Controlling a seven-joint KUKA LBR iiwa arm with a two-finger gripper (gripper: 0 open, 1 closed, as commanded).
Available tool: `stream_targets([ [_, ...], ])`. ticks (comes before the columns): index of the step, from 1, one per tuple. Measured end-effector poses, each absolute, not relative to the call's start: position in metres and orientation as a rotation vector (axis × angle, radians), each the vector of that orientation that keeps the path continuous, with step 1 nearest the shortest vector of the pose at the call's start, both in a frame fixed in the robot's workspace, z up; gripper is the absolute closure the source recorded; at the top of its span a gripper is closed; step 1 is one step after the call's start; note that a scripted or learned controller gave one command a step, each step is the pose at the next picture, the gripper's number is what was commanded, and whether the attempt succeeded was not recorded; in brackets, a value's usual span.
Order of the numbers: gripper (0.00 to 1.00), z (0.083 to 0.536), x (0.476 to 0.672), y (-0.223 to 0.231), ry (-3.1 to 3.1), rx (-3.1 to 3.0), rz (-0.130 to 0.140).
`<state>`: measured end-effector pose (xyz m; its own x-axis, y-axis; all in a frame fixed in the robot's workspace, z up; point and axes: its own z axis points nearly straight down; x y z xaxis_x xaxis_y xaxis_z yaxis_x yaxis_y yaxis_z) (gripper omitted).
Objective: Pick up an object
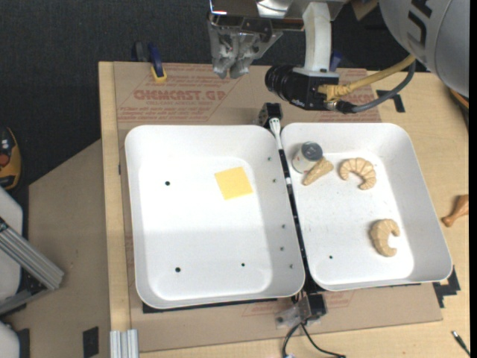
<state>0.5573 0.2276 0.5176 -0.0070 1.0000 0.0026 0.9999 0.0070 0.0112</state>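
My gripper (232,67) hangs high above the back edge of the left bin (141,200), fingers pointing down, close together, with nothing between them. A flat yellow square (234,183) lies in the left bin, right of its middle. The right bin (425,200) holds a croissant (358,171) near the back, a second croissant (384,237) toward the front right, a small tan wedge-shaped piece (318,171) and a small grey round cap (309,154) just behind it.
Both bins sit on a brown board (179,95) with red lettering. A blue and yellow clamp (156,60) stands at the board's back left. A small tan object (456,212) lies on the bench right of the right bin.
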Motion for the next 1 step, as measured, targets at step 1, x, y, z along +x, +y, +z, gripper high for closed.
stream_targets([
  [1, 1.00, 0.5280, 0.5575, 0.2285, 2.226, 2.206, 0.020],
])
